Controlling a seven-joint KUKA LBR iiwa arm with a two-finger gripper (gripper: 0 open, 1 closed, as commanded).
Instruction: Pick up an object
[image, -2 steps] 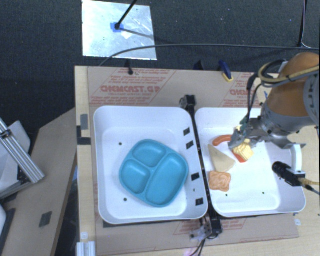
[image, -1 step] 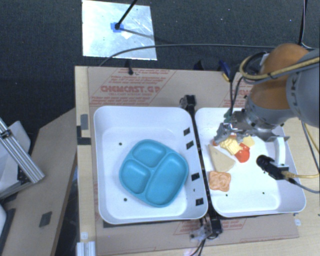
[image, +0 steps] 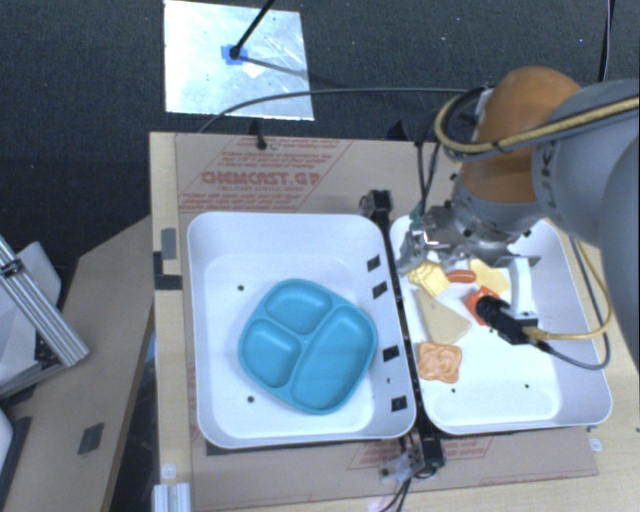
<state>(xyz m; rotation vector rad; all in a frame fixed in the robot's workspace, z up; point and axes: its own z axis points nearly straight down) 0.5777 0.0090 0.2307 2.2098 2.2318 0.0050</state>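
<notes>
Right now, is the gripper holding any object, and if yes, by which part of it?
It cannot be told. The gripper is down in the right bin, just above the yellow piece, but the wrist hides whether anything is gripped.

Even, diffuse overhead illumination, moderately bright, with a cool bluish cast. The two white bins (image: 300, 235) approach overexposure — their floors read almost featureless, and shadow is limited to a soft grey band inside the rims. The blue divided plate (image: 308, 344) casts only a faint, narrow shadow at its lower edge. A reflective sheet (image: 236, 60) on the dark floor, well beyond the gripper (image: 432, 243), shows patchy specular glare. The arm (image: 560, 130) is soft and slightly smeared where it looms nearest the lens; the small objects just beside the gripper are low in detail, their outlines blurred. Resolution is coarse overall — printed lettering on the cardboard (image: 262, 176) is barely legible. Surrounding carpet stays dim.
</notes>
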